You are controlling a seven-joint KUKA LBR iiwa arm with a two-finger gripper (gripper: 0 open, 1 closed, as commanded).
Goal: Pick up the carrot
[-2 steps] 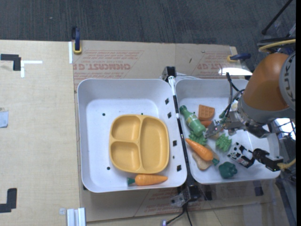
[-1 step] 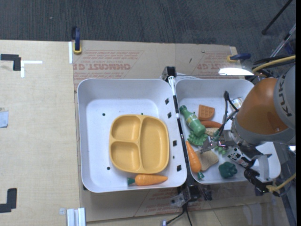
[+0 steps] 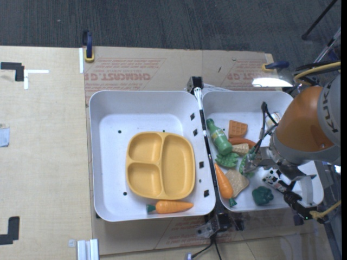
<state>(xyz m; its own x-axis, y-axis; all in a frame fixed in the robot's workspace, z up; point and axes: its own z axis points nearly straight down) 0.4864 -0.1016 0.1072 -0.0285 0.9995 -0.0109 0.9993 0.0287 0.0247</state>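
One carrot (image 3: 169, 206) with a green stub lies in the left bin (image 3: 103, 161), along its front wall, just below the yellow divided plate (image 3: 161, 164). A second carrot (image 3: 223, 181) lies at a slant in the right bin (image 3: 303, 199), close to the wall between the bins and partly on a slice of bread (image 3: 237, 181). My gripper (image 3: 249, 163) hangs low over the middle of the right bin, just right of that carrot and above the bread and a leafy green piece (image 3: 227, 160). The grey and orange arm (image 3: 303, 126) covers the bin's right side.
The right bin also holds a green bottle (image 3: 218, 137), a waffle square (image 3: 237, 128), a small orange stick (image 3: 242, 141) and a dark green pepper (image 3: 263, 195). The bins stand on cardboard, with bare bench to the left.
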